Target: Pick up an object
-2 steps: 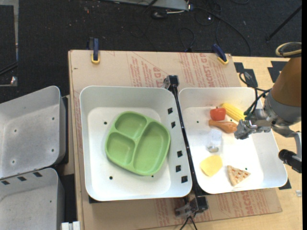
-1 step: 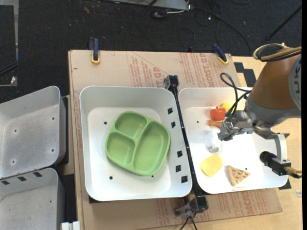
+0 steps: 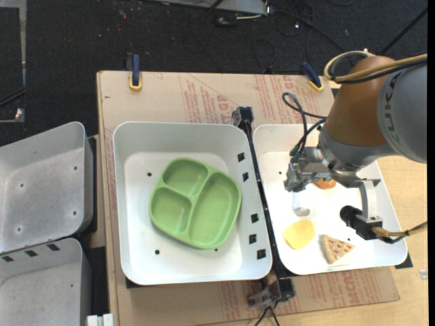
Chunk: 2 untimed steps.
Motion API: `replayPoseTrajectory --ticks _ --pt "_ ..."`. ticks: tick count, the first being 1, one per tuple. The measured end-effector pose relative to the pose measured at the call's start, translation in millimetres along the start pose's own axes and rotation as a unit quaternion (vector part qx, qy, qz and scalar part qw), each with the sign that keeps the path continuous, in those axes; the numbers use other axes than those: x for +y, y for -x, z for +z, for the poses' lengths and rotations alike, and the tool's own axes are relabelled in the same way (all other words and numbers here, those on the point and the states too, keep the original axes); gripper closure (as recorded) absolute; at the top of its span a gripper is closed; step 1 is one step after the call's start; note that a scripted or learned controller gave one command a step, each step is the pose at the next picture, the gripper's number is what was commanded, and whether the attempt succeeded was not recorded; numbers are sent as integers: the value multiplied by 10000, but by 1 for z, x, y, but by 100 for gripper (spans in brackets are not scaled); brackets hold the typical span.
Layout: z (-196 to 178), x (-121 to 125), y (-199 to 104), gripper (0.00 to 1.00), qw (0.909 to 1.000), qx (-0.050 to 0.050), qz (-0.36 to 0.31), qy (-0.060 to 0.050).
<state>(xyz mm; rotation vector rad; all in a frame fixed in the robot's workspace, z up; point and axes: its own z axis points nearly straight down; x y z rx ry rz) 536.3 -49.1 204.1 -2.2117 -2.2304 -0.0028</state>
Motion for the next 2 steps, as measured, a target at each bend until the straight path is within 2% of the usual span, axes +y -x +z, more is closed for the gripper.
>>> replayPoseTrajectory --ticks 2 --pt "-1 6 -104 100 10000 -1 1 -3"
